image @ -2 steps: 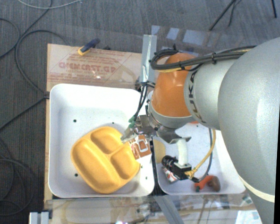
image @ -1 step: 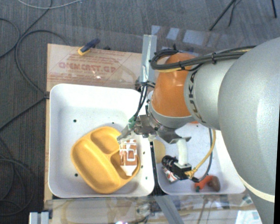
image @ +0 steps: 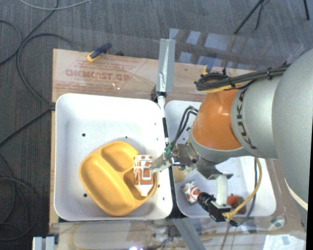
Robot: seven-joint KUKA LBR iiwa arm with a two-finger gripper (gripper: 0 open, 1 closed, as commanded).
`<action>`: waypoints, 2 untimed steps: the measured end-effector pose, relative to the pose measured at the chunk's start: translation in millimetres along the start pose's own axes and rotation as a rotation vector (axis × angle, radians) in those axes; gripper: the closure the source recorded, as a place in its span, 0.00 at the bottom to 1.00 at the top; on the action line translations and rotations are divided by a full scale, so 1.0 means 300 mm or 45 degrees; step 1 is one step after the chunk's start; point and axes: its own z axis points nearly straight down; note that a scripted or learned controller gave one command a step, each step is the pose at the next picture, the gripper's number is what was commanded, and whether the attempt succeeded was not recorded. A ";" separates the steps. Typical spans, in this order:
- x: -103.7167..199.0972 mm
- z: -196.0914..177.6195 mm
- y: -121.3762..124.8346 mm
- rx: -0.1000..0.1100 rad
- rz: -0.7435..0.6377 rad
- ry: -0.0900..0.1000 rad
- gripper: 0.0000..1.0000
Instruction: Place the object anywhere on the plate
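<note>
Over the left bin (image: 72, 111), we see the tool (image: 155, 166) clenched on a small white-and-orange carton (image: 142, 171), held above the yellow plate's (image: 108, 185) right edge. We judge it poised for release there.

Carton (image: 142, 169) over yellow plate (image: 106, 183)

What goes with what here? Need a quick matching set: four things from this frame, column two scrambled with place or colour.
Things:
1. plate
2. carton
3. clamp
4. can

Descriptions:
A. lies in the right bin
B. yellow, divided, in the left bin
C. yellow and blue, on the board beyond the bins
D. white with orange print, over the plate's right edge

Pairs: 1-B, 2-D, 3-C, 4-A
</note>
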 end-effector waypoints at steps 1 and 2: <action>-0.110 -0.047 -0.002 -0.004 0.181 0.001 0.00; -0.188 0.002 -0.009 0.002 0.364 0.002 0.00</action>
